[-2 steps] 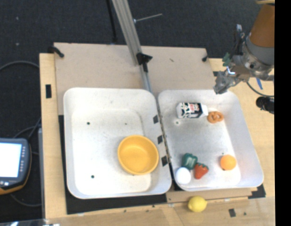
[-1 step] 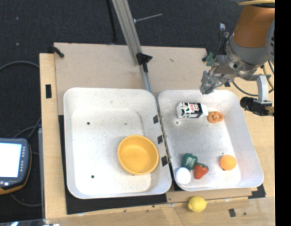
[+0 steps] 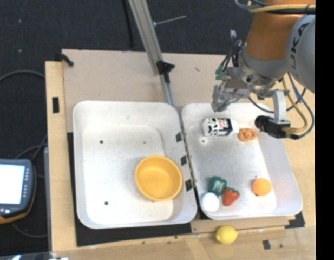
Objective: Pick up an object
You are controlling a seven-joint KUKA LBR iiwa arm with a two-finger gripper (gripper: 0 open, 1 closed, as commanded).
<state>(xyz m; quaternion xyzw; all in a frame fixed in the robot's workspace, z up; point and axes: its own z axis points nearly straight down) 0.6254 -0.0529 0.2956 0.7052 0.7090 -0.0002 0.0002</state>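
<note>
My gripper hangs over the far edge of the right bin, just above and behind a small white can with a dark label lying on its side. Nothing shows between the fingers. Beside the can to the right lies an orange pretzel-like piece. Near the bin's front sit a green block, a red strawberry, a white ball and an orange fruit. A yellow bowl rests in the left bin.
A yellow lemon lies on the bench in front of the right bin. A slanted metal pole rises behind the bins. A black cable fitting hangs off the arm at the right bin's far right. A screen stands at left.
</note>
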